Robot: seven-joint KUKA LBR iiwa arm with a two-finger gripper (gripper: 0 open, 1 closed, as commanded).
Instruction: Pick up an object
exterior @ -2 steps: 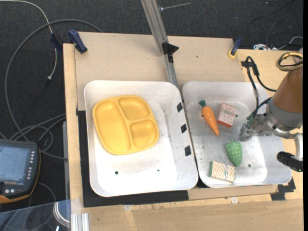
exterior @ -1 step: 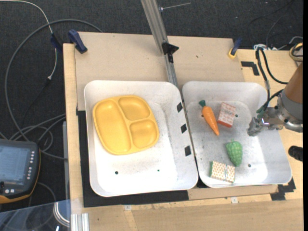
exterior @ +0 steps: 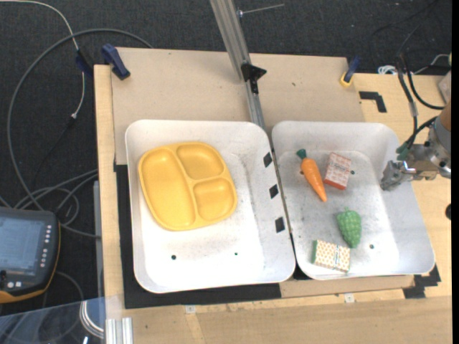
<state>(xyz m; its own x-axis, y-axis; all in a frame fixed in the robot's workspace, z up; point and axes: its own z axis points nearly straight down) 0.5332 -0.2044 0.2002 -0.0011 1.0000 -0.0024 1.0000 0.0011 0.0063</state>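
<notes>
Dark carpeted floor [exterior: 43, 84], loose cables [exterior: 39, 20], pale wooden bench [exterior: 179, 84], blue clamps [exterior: 115, 61]

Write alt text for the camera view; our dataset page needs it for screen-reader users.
A gripper hangs over the right bin's right edge; inside lie a toy carrot, two small boxes and a green item. The left bin holds a yellow divided tray.

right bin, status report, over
Gripper at right bin right edge, holding nothing. Carrot, red box, green toy, patterned box untouched. Nothing in the way.
</notes>
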